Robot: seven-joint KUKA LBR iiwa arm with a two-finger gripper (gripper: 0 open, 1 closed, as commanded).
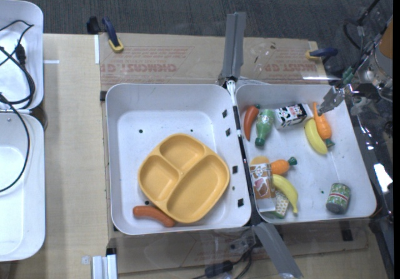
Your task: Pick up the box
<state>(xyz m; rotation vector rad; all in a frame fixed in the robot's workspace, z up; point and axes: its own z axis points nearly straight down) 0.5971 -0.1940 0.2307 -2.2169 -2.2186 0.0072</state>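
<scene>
1. Box (pixel 262 181), an orange-and-white carton, lies flat by the left wall of the right bin (pixel 365 174), its lower end touching a yellow banana (pixel 286 191).
2. Just right of its top sits a small carrot (pixel 282 165); a green can (pixel 338 197) stands well apart by the right wall.
3. Gripper (pixel 325 107) hangs over the bin's upper right, beside a cow-print milk carton (pixel 291 114) and above another carrot (pixel 322 129); I cannot tell how far it is parted or whether it holds anything.
4. Bare floor lies between box and can.
5. Left bin (pixel 119 146) holds a yellow divided plate (pixel 184 177) and a sausage (pixel 153 214).
</scene>
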